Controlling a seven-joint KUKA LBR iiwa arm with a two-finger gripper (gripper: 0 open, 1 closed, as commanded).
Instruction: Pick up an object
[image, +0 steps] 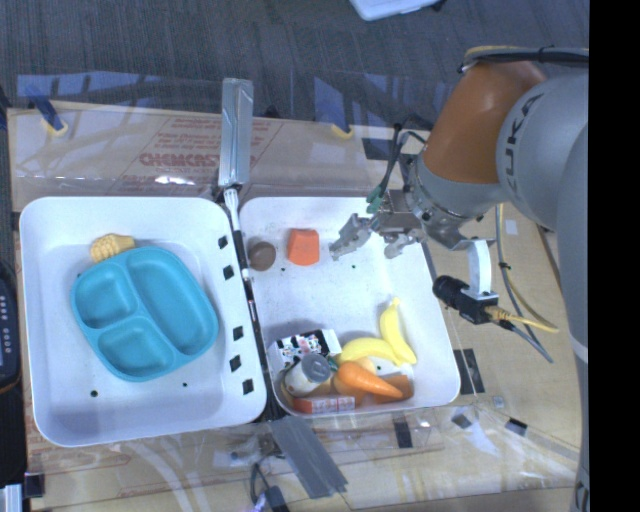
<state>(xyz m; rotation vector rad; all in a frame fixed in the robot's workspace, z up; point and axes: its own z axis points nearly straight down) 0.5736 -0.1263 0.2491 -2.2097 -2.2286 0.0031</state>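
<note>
- My arm (520, 130) reaches in from the right, grey with the orange band above the wrist, and it hangs over the far right corner of the right bin (330, 290).
- My gripper (372, 238) sits over the far part of that bin. Its two fingers are spread apart with nothing between them, so it is released and holds no object.
- The nearest thing to my fingers is an orange block (303, 246), just to the left of the gripper on the bin floor and apart from it.
- Left of the block lies a small brown ball (261, 255), close to the wall that divides the two bins.
- At the near end of the right bin a heap of things lies crowded together: a yellow banana (397, 335) leaning toward the right wall, a second yellow piece (365, 350) beside it, an orange carrot (365, 380) in front of them, and a black and white patterned item (303, 345) at the left of the heap.
- A round grey-topped thing (315, 368) lies among them; what it is I cannot tell.
- The left bin (50, 300) bears a blue divided plate (145, 310) with three compartments, lying at a slant.
- A yellow corn cob (112, 245) touches the plate's far left edge.
</note>
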